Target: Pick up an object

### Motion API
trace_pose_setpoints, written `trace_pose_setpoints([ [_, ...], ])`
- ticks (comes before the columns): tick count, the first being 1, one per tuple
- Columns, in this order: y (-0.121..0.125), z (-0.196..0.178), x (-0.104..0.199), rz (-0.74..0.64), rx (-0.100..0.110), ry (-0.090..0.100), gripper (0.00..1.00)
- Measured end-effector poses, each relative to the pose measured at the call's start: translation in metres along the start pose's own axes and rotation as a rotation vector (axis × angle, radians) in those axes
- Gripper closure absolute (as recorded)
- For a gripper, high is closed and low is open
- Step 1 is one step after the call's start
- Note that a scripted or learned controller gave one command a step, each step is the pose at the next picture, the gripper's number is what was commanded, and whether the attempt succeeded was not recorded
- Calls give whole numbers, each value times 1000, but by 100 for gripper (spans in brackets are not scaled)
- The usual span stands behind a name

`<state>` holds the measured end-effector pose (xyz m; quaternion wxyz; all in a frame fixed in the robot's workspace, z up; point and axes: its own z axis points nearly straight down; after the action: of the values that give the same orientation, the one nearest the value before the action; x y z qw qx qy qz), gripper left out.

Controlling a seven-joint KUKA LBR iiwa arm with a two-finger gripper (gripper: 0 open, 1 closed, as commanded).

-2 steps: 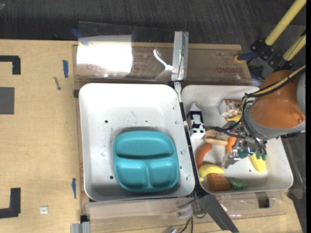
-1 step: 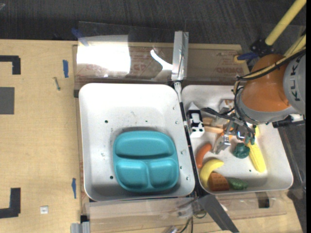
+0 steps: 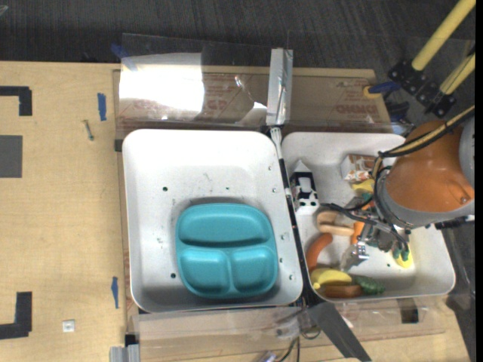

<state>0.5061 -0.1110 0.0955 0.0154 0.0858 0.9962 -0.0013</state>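
The things to pick from lie in the right bin (image 3: 423, 274), crowded toward its near left corner. A yellow banana-like piece (image 3: 332, 278) lies by the near wall, with a green piece (image 3: 372, 284) just beside it on the right and a dark red piece under both, too small to name. An orange-red sausage shape (image 3: 317, 249) curves up from them along the bin's left side, and a tan hot-dog-like piece (image 3: 332, 219) lies just above it. A small yellow-and-green item (image 3: 402, 256) sits apart, further right. A crinkled wrapper (image 3: 355, 168) is near the far wall, and a black-and-white item (image 3: 303, 189) sits against the left wall.

The claw (image 3: 361, 249) hangs low over this cluster, between the sausage shape and the yellow-green item; whether its fingers are spread or closed cannot be told, and nothing is seen gripped. The arm's grey and orange wrist (image 3: 426, 183) covers the bin's right part.

The left bin (image 3: 151, 172) holds a teal divided tray (image 3: 226, 249) near its near edge. The counter (image 3: 53, 202) is tan.
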Motion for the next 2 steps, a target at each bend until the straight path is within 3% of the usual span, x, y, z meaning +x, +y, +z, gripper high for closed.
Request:
trace_pose_setpoints([
  [1,11,1,-22,82,1,1,0],
  [2,19,2,-65,108,1,0,0],
])
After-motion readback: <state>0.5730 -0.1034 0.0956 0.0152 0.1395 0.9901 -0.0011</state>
